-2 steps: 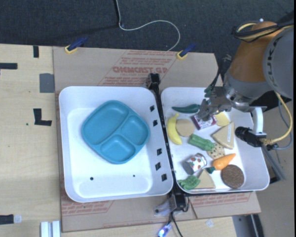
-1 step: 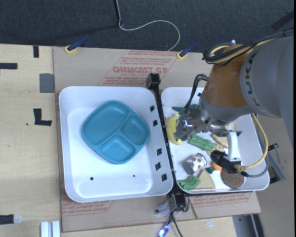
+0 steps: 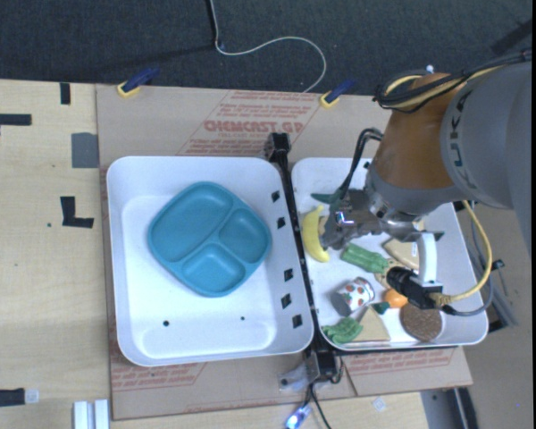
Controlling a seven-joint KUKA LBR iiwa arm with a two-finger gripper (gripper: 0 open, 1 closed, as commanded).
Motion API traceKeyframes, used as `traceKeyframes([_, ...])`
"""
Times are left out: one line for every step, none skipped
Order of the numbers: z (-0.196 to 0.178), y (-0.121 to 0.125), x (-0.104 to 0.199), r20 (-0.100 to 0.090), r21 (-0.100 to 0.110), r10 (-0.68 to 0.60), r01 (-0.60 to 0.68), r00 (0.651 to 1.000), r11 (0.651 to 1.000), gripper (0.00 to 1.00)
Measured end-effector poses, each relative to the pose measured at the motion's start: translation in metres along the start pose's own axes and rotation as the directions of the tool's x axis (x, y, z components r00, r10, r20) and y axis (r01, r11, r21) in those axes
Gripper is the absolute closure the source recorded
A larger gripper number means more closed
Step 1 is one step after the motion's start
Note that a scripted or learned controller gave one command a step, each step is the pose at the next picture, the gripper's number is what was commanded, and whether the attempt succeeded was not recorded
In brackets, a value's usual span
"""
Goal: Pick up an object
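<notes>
We see the tool [image 3: 341,224] low in the right bin [image 3: 464,333], beside the banana [image 3: 314,237]. Grip state: can't tell (arm [image 3: 429,150] overhead).

Blue divided plate [image 3: 210,238] in white left bin [image 3: 125,266]; yellow banana [image 3: 315,236], green toy [image 3: 366,259]; brown counter [image 3: 36,266].

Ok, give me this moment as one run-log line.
arm: over right bin | gripper: low beside banana, nothing seen held | green item: loose nearby | left bin: blue divided plate
</notes>
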State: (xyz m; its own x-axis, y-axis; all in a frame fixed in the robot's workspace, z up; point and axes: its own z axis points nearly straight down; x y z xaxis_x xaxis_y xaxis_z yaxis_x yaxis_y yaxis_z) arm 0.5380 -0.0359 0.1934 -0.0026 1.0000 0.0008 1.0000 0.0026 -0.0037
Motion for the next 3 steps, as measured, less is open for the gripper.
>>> traceKeyframes([-0.006, -0.057, 0.036, -0.001, 0.003, 0.000, 0.000, 1.000, 1.000, 1.00])
traceKeyframes([-0.065, -0.054, 0.083, -0.001, -0.007, -0.005, 0.005, 1.000, 1.000, 1.00])
traceKeyframes([-0.217, -0.053, 0.140, -0.005, -0.020, -0.007, 0.007, 1.000, 1.000, 1.00])
